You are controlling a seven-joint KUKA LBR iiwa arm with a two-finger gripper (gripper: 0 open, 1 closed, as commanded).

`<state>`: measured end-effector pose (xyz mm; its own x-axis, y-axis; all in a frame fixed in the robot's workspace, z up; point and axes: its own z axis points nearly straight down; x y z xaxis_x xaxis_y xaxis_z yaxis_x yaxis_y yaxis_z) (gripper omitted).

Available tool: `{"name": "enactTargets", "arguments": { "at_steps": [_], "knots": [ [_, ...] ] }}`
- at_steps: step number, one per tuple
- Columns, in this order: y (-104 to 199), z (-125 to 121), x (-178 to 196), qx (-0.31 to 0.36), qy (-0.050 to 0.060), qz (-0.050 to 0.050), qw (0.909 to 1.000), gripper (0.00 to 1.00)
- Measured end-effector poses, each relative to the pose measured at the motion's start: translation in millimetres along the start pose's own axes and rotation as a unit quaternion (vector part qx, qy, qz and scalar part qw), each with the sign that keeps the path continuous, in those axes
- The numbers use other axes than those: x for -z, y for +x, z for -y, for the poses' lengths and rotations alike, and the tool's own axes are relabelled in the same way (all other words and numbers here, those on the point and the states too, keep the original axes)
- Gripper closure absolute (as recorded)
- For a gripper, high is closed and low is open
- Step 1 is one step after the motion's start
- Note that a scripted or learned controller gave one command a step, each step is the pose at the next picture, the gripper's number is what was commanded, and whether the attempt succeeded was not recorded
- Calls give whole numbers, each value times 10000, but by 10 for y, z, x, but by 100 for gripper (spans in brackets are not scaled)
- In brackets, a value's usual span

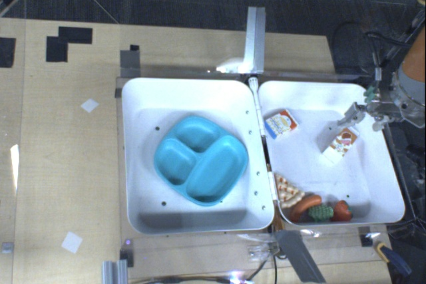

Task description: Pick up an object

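My gripper (356, 114) reaches in from the right edge over the upper right part of the right bin (373, 93). Just below and left of it, a small white and red carton (344, 142) lies on the bin floor, close to the gripper tip; I cannot tell whether they touch. A second small carton (280, 123) with an orange and blue label lies near the bin's left wall. Along the bin's front edge lie a waffle (286, 190), a hot dog (304, 204), a green toy (321, 212) and a red toy (341, 210).
The left bin (140, 110) holds a blue divided plate (201, 159) in its middle. A metal post (255, 40) stands behind the seam between the bins. Cables and arm hardware crowd the right edge.
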<state>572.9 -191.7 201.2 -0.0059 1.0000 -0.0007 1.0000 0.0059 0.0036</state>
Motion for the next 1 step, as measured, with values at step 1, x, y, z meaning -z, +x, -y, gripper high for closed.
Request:
{"name": "enactTargets", "arguments": {
  "at_steps": [1],
  "knots": [
    [0,0,0,0,0,0,10000,0]
  ]
}}
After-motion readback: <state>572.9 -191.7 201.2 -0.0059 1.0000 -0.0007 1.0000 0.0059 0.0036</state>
